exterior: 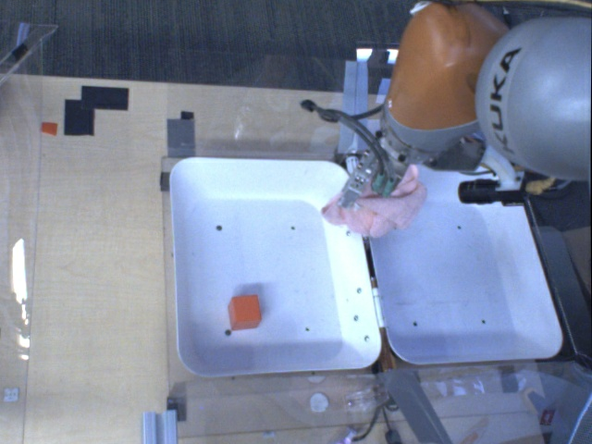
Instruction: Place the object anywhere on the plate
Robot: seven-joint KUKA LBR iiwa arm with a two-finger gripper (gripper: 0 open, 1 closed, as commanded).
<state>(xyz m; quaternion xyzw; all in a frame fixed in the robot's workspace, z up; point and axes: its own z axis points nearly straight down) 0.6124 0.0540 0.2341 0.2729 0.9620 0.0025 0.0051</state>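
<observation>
The end effector (363, 185) is seen at the top of the picture, hanging over the line where the two bins meet. A soft pink thing, like a crumpled cloth (381, 211), is seen right under it. The cloth seems to be pinched between the fingers, with the fingers pressed in on its top part. The rest of the cloth hangs down and spreads out over the edge of both bins. How wide the fingers are cannot be made out well, since they are small and partly hidden by wires and by the cloth.

Two white bins are counted on the wooden surface (92, 248). The left bin (277, 248) and the right bin (462, 276) are set side by side, touching or nearly so. One small orange block (245, 312) is found in the left bin, near its lower left corner, well apart from the cloth. One pink cloth is counted. One arm (481, 81) is seen, grey with a big orange part, reaching in from the right.

Some black squares (92, 107) are seen on the surface at the upper left.
</observation>
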